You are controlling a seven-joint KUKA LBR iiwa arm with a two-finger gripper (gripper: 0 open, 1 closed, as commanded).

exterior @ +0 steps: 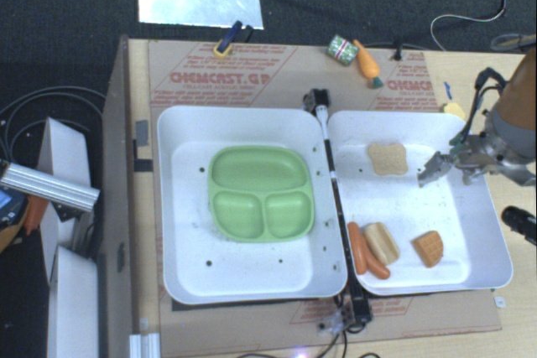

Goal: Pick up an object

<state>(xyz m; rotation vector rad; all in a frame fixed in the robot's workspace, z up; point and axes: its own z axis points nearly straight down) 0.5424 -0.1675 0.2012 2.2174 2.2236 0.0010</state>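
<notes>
The gripper (430,170) hangs over the right side of the right bin (495,239); its fingers point toward the left, and whether they are apart or together I cannot tell, because they are small and dark against the white floor; nothing is seen between them. Just to the left of the fingers, apart from them, lies a pale slice of toast (388,158) (flat, near the upper part of this bin). Lower in the same bin there are three more things; an orange waffle piece (428,248) toward the right, a hot dog bun (382,243) near the middle, and a red sausage (362,251) touching the bun on its left side, close to the bin's left wall. The arm (513,117) comes in from the right, grey with an orange part above.

The left bin (189,180) is beside the right one, the two walls touching; in it sits a green divided plate (260,193) with three compartments. Behind the bins, on the cardboard covering the tabletop (243,75), lie a small green can (342,49) and a toy carrot (367,63), just beside each other; further left there is a yellow and blue clip (228,40).
</notes>
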